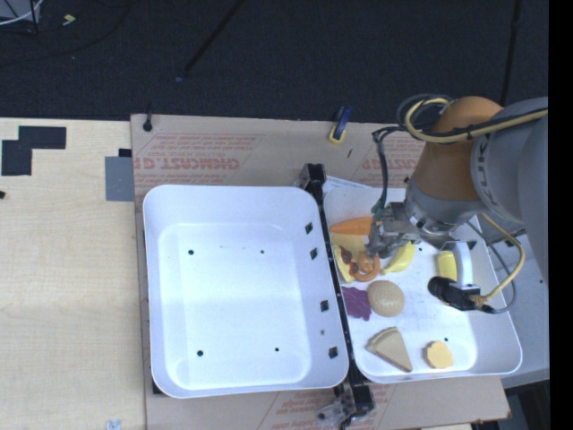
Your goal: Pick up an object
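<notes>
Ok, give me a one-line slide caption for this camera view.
Arm's end effector lowered among toy food in the right bin, beside an orange wedge; left bin alongside.

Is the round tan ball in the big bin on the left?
No, the round tan ball lies in the right white bin, beside a purple piece.

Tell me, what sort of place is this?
Likely a robot lab bench: two white bins, left bin and right bin, sit on cardboard, toy food fills one, and loose cables lie behind.
</notes>
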